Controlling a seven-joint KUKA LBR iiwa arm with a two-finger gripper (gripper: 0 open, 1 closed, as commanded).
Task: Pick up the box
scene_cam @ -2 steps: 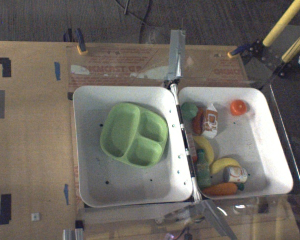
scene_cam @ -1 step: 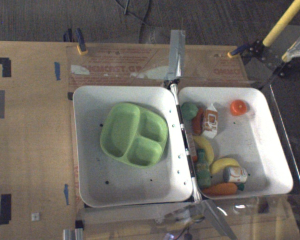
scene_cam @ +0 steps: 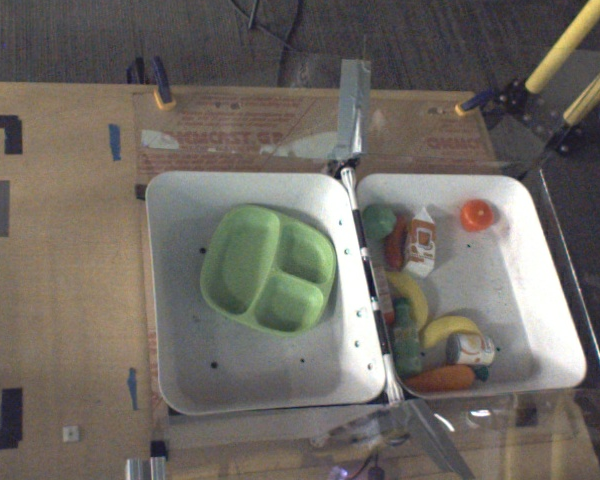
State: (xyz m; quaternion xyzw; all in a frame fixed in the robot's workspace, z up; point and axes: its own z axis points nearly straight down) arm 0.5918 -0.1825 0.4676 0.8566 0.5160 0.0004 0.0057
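Note:
The box [scene_cam: 420,243] is a small white and orange carton lying flat in the right bin [scene_cam: 520,298], near the bin's upper left corner. A red pepper-like item [scene_cam: 395,247] lies against its left side and a green round item [scene_cam: 378,220] sits just above and to the left. Bare bin floor lies to the box's right.
An orange ball [scene_cam: 476,214] sits at the right bin's top. Two bananas [scene_cam: 410,293] [scene_cam: 448,328], a green bottle [scene_cam: 407,338], a small can [scene_cam: 470,348] and a carrot [scene_cam: 442,378] crowd its lower left. A green divided plate [scene_cam: 270,268] lies in the left bin [scene_cam: 180,318].

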